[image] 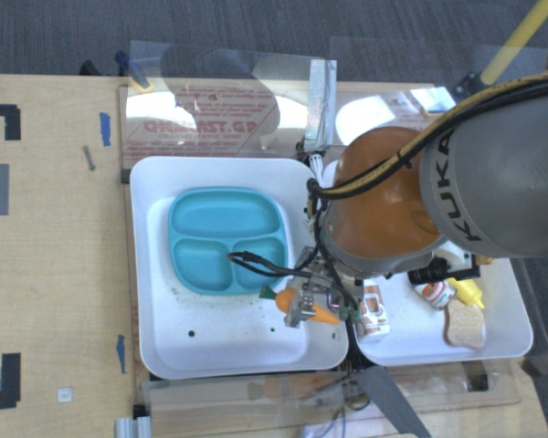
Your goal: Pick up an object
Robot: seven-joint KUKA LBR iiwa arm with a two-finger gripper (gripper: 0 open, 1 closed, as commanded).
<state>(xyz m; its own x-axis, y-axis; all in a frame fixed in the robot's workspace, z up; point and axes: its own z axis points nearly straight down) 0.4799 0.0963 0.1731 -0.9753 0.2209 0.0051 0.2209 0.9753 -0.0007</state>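
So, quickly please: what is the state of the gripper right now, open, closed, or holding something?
Gripper: low in the left bin, at an orange object; open, closed or holding cannot be told.

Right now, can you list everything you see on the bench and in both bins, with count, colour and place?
divided plate: one, light blue, in the left bin, upper middle
carrot: one, orange with a green end, left bin, lower right corner, under the gripper
left bin: one, white, centre of the bench
right bin: one, white, beside the left bin, partly under the arm
small packet: one, white and red, right bin, near its left wall
bottle: one, white and red, right bin
yellow piece: one, right bin, beside the bottle
tan piece: one, right bin, lower right
arm: one, grey with orange band
gripper: one, low over the carrot
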